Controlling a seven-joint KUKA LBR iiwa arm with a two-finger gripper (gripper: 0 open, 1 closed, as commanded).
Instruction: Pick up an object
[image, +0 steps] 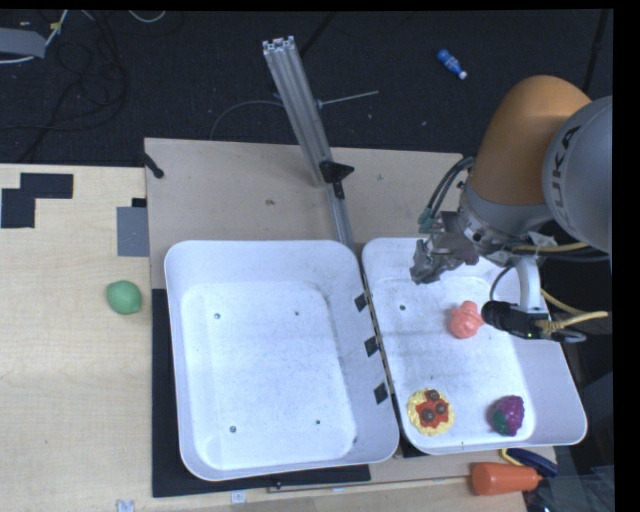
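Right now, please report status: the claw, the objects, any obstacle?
Claw over right bin, nothing seen in it. Pink toy, yellow toy, purple toy lie loose. Path to pink toy clear.

Two bins side by side. Right bin (560, 425) has three toys: a peach (463, 320) mid-bin, a little pizza (430, 411) and grapes (507, 414) nearer the front edge. A ball (124, 297) sits on the bench left of the left bin (185, 265).

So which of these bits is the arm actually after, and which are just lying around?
For the job, in the right bin: pink toy, yellow toy, purple grapes, and the gripper.

Lying about: green ball, orange carrot, blue piece, left bin.
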